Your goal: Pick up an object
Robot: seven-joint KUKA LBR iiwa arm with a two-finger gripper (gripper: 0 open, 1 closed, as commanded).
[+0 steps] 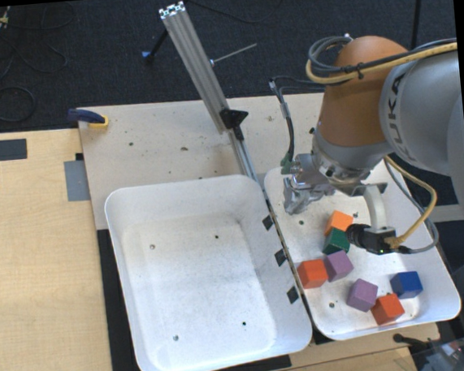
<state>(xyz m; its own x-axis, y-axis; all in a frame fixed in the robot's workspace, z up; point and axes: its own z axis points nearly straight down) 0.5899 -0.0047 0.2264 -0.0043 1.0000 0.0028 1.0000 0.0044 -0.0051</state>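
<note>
Starting at the left, the left bin (193, 267) sits next to the right bin (327, 308), and their sides touch. A metal bar (201, 68) leans up from the far side, between the two bins.

The gripper (295, 192) hangs over the far left part of the right bin. I cannot tell if it is open or shut. Nothing can be seen in it.

All the blocks lie in the right bin, nearer than the gripper. The red block (312, 273) is the one most to the left, close to the bin's left wall. The purple block (339, 265) touches its right side. Just beyond those two, the green block (335, 242) and the orange block (340, 221) sit pressed together. They are the ones closest to the gripper. Nearer and to the right are a second purple block (362, 294), a second red block (388, 309) and a blue block (406, 284).

The blocks look small, light and hard. They should not squash or break. Their flat sides look smooth, so one could slip. I think the best hold is on two flat sides that face away from each other. The blue block has free space on most sides, so it may be the easiest to grab. The orange block is closer, but the green one crowds it.
</note>
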